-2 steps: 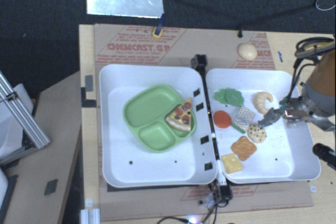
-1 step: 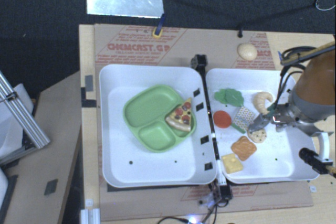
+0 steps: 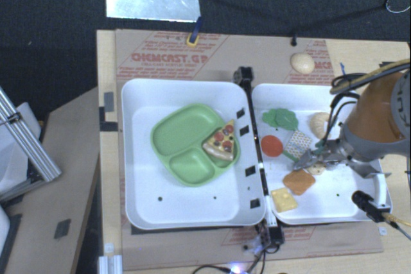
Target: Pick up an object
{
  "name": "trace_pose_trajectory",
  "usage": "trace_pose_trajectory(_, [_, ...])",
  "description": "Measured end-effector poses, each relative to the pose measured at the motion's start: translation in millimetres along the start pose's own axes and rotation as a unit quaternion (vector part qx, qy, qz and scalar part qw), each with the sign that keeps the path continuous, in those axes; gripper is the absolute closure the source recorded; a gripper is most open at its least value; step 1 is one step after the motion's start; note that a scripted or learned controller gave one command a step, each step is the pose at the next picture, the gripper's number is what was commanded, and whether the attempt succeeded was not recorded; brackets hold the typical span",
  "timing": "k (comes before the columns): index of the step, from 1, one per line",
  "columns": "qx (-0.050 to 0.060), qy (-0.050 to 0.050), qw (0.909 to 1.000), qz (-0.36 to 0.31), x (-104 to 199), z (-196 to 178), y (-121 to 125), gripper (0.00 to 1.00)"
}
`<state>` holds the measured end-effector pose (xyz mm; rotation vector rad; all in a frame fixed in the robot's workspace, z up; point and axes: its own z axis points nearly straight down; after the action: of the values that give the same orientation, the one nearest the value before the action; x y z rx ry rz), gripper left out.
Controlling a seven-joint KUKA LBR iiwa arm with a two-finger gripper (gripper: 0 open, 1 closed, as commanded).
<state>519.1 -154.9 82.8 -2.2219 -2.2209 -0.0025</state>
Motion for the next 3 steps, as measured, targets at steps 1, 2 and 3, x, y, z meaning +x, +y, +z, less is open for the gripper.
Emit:
trace_pose_trajectory(1, [-0.001,0.000,1.0000,-0.001,0,-3,2,0.00])
trace_pose_trajectory(2, [-0.003,-0.001,1.0000,-0.001,0,-15,3,1.00])
trace_pose_trajectory(3, [-0.003,-0.002,1.0000,-0.003,3,-78,8,1.00])
